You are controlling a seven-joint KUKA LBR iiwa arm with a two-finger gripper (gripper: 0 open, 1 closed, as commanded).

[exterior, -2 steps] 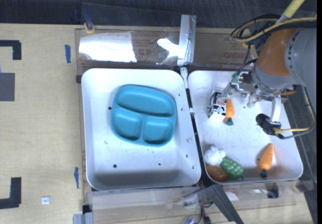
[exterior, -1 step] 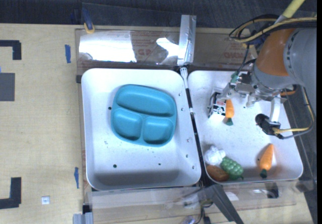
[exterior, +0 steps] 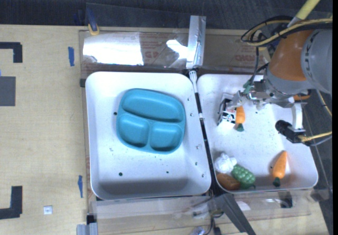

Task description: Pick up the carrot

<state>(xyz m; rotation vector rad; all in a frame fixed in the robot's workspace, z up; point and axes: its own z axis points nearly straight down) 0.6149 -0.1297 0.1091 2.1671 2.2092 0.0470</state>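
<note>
In the camera view, my gripper hung over the right bin, toward that bin's 10 o'clock, with my grey arm and its orange band reaching in from 2 o'clock. A small carrot stood nearly on end right against my tip, orange body up and green stub pointing to 6 o'clock, touching or all but touching the black-and-white part at its 9 o'clock side. Whether my grip was open or closed on it I could not tell; the parts overlapped from this slant, and I could not make out whether the carrot was off the bin floor. A second carrot lay untouched at the bin's 5 o'clock, well apart from me, its green end toward 6 o'clock. At 7 o'clock sat a white lump, a green knobbly piece and a brown-orange piece, all bunched together. The left bin held a blue divided plate. I judged the reach done and the pick itself unproven: a firm hold and a clear lift were left to show.
</note>
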